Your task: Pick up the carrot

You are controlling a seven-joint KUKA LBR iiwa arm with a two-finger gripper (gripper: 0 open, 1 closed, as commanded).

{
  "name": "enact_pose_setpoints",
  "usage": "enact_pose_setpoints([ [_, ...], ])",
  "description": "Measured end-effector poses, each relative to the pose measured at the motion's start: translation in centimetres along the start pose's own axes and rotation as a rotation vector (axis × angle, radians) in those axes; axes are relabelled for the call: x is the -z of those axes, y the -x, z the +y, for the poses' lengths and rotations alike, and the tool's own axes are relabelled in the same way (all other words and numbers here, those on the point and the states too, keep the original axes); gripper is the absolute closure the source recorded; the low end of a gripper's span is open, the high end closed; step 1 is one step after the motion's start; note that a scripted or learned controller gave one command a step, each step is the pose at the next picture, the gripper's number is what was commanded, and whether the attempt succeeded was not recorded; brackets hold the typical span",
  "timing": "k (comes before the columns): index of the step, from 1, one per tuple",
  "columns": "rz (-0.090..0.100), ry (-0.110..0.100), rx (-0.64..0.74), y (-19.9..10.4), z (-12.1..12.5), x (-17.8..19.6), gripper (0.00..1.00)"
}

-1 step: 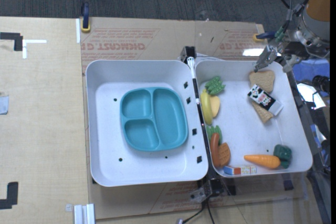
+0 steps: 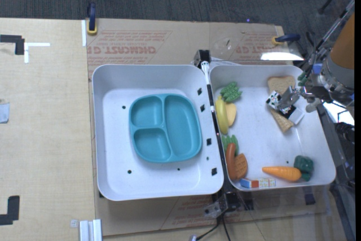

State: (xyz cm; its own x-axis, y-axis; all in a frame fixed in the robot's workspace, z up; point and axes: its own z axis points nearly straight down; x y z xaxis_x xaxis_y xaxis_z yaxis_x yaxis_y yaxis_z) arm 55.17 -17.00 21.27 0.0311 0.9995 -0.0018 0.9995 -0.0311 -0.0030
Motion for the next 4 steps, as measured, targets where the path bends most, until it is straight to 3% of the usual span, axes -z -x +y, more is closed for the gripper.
enact_pose_setpoints([
  [1,0.002,-0.001,-0.214,2.5,-6.3,-5.3,0.0],
  [2,0.003,0.0,-0.023,1.5,-7.3,-12.2,0.0],
  [3,0.001,0.004,0.124,-1.9,-7.3,-6.1,0.0],
  [4,0.002,0.003,0.657,-1.0,-7.4,-12.2,0.0],
])
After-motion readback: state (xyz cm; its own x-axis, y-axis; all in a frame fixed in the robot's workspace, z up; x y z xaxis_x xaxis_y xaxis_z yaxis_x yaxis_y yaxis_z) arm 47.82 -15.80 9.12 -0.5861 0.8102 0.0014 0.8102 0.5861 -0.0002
